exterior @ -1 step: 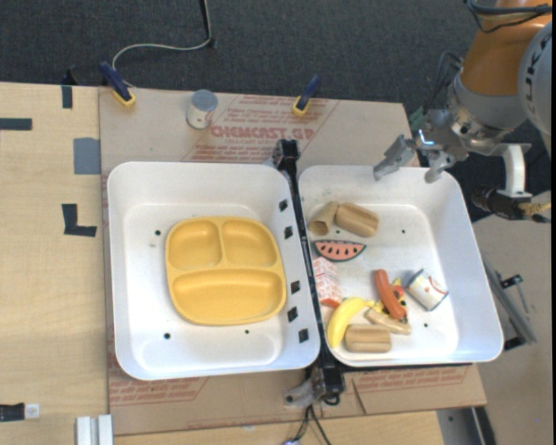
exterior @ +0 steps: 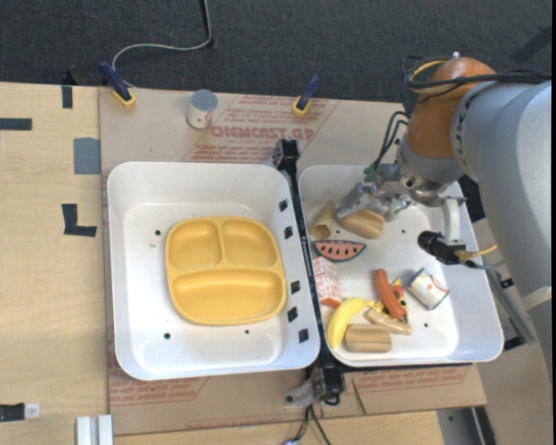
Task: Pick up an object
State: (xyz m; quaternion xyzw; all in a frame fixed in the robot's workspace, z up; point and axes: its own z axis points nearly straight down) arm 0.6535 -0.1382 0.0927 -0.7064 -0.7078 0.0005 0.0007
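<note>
My gripper (exterior: pixel 375 198) hangs low over the back of the right bin (exterior: pixel 473 341), below the arm's orange band. Just under and in front of it lies a tan bread-like piece (exterior: pixel 361 223); whether the two touch is unclear from here. A smaller tan piece (exterior: pixel 323 221) sits to its left. A watermelon slice (exterior: pixel 339 249) lies just in front of them. Toward the bin's front are a banana (exterior: pixel 345 319), a red sausage (exterior: pixel 389 293), a tan cylinder (exterior: pixel 367 339) and a small white can (exterior: pixel 429 289).
The left bin (exterior: pixel 130 248) holds a yellow divided plate (exterior: pixel 227 269). A red-and-white packet (exterior: pixel 326 282) lies by the black divider between the bins. A small grey cup (exterior: pixel 202 108) and two blue-yellow clamps stand behind the bins. The arm's body covers the right bin's far right side.
</note>
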